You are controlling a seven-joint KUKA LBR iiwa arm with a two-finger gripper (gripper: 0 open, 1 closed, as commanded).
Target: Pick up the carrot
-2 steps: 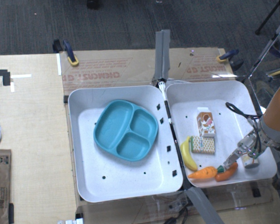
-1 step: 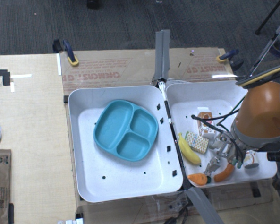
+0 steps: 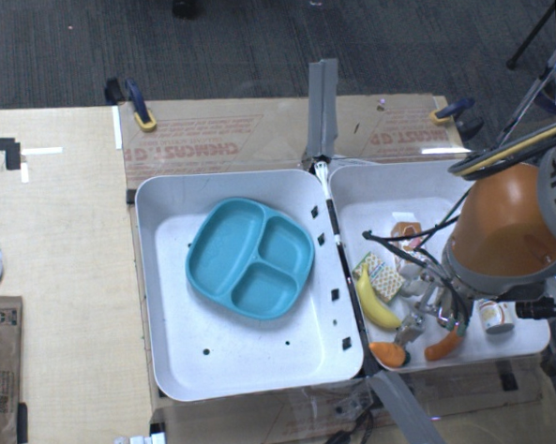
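Claw [image 3: 432, 315] hangs low in right bin [image 3: 520, 347] between banana [image 3: 377, 304] and carrot [image 3: 442, 346], finger state unclear, nothing visibly held, so pickup not yet done.

A broad glossy orange band [image 3: 504, 226] wraps the grey arm [image 3: 493, 274]; black cables [image 3: 420, 245] run to a metal end effector [image 3: 432, 310] of silver parts.

Red print, upside down in this view, reads "CHEMCOS" on the cardboard sheet [image 3: 254, 133] behind the bins. A recycling symbol marks the brown paper bag [image 3: 4, 374] at the table's left edge.
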